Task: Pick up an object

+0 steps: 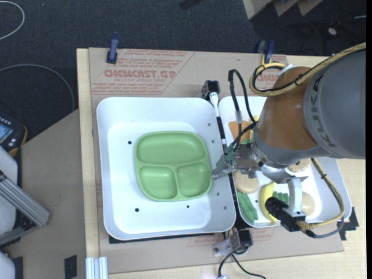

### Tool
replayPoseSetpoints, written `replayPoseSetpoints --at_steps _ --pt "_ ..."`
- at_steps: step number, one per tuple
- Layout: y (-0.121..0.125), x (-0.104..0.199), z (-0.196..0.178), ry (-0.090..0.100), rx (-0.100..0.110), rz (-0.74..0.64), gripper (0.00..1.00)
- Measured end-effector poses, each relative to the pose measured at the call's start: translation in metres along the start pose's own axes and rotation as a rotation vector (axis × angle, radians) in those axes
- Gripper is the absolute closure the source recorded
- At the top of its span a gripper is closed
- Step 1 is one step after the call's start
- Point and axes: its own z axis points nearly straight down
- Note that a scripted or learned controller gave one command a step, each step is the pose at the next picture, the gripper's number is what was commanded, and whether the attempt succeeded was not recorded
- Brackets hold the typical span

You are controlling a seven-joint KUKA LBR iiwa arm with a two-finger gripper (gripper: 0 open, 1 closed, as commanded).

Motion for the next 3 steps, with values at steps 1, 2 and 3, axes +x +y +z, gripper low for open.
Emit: replayPoseSetpoints --at_steps 1,2,3 --pt "0.002 0.028 -0.239 0.001 -0.022 0.002 0.00" --pt "0.001 0.027 -0.241 -0.004 -0.005 0.006 1.00" --pt "-0.003 -0.028 -0.008 -0.004 0.017 0.015 1.00"
